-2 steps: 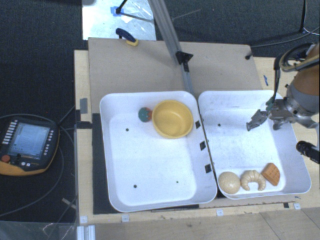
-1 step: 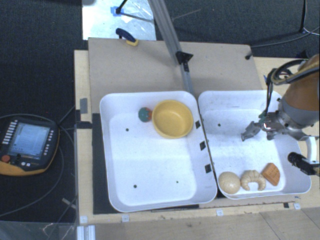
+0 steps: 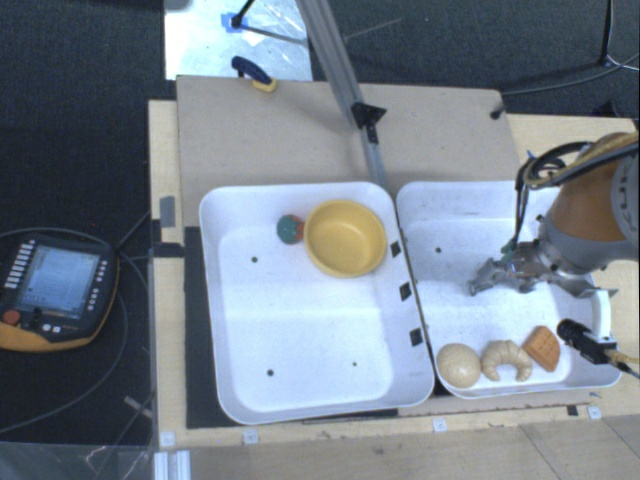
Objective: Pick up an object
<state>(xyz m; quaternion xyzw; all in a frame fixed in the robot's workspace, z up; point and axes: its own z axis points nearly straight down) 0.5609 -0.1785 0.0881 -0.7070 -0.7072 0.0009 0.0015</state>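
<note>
Over the right bin point(image 3: 440, 203), I am hovering the gripper point(image 3: 487, 278) above bare white floor.

Whether it is parted or closed, I cannot tell. I am eyeing the croissant point(image 3: 508, 359) along the near wall, between a round bun point(image 3: 459, 365) and a ridged waffle piece point(image 3: 542, 347); it looks light, stiff and curved, so I am judging its thick middle the best hold. A glossy yellow bowl point(image 3: 346, 238) is sitting in the left bin point(image 3: 300, 378).

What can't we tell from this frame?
- Gripper: too small and blurred in the camera view to tell its finger state.
- Small ball: partly hidden behind the yellow bowl.
- Arm: cut off by the right edge.
</note>
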